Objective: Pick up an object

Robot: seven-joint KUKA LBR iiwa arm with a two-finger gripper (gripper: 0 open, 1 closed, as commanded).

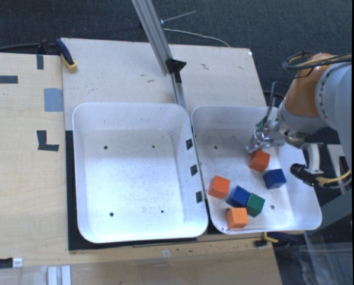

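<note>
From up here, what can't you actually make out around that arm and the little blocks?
- Gripper: its fingertips are too small in the camera view to tell open from shut.
- Orange cube just below it: touching or apart is unclear.
- Arm: cut off at the right.
- Blue cube: partly hidden by the green cube.

Pincer fingertips' spacing unclear above the orange block; arm's base beyond right edge

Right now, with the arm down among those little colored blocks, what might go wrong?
The gripper sits right above an orange block, but I can't tell whether it has hold of it, so a lift may come up with nothing. A blue block lies close beside that orange one and could get bumped. The other blocks huddle near the bin's front wall, where a shove could jam them tighter together.
</note>
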